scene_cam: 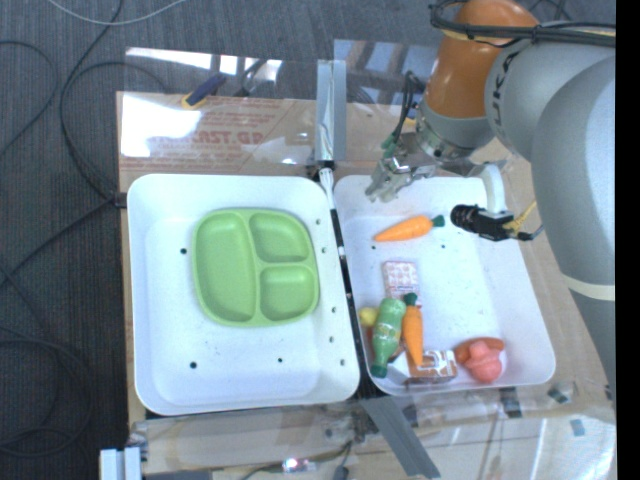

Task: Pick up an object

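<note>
- You see the two-finger gripper [392, 180] of the grey arm with an orange band [470, 58] over the far left corner of the right white bin [470, 288], low above its rim.
- Whether the gripper is spread or pressed together, I cannot tell from this angle (the metal parts overlap each other). Nothing can be seen held in it.
- The orange plastic toy carrot with a green top [405, 229] is the thing nearest to the gripper. It lies flat on the bin floor, near the far edge, with its green top pointing to the right edge, and it is apart from the gripper.
- The small pink and white box [399, 275] lies near the middle of the right white bin, a little toward its left edge.
- Along the left edge, toward the near left corner, you find the green toy bottle [387, 330] and the second orange toy carrot [412, 333] lying side by side and touching. The small yellow round piece [368, 317] is just beside the bottle.
- The small printed carton [433, 366] lies at the near edge, and the red-pink soft toy [480, 358] is just beside it, toward the near right corner.
- The left white bin [160, 268] bears the green divided plastic plate [257, 268] with three compartments, about in its middle.
</note>
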### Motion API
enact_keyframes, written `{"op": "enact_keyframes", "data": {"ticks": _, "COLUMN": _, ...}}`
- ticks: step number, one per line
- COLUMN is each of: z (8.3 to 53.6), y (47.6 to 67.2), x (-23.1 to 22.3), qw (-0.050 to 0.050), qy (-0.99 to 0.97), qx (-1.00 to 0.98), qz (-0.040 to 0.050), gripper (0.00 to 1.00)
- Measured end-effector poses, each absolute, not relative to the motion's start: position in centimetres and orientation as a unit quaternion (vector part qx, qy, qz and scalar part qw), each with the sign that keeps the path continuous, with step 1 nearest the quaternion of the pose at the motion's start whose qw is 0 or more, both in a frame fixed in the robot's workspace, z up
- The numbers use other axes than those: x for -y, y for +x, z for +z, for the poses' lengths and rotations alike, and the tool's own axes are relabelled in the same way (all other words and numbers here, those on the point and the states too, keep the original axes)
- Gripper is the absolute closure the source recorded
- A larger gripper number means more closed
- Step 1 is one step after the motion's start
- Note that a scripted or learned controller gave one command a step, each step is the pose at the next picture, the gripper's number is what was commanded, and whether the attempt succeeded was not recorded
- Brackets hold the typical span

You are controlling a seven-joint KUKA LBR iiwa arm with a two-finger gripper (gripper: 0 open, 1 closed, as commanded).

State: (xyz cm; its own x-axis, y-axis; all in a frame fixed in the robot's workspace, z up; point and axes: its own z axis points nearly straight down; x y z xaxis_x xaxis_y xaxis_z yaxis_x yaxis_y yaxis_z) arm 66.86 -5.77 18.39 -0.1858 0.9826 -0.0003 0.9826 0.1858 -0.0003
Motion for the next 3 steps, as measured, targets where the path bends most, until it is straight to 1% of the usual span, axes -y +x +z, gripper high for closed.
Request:
{"op": "enact_keyframes", "data": {"ticks": 1, "z": 18.4, "y": 66.8, "x": 5.8, "qw": 0.000, "qy": 0.638, "qx": -0.770, "qz": -0.0006, "gripper": 0.00}}
{"op": "enact_keyframes", "data": {"ticks": 2, "z": 13.0, "y": 63.6, "x": 10.4, "qw": 0.000, "qy": 0.590, "qx": -0.807, "qz": -0.0013, "gripper": 0.00}}
{"op": "enact_keyframes", "data": {"ticks": 3, "z": 10.1, "y": 62.5, "x": 16.4, "qw": 0.001, "qy": 0.583, "qx": -0.813, "qz": -0.0003, "gripper": 0.00}}
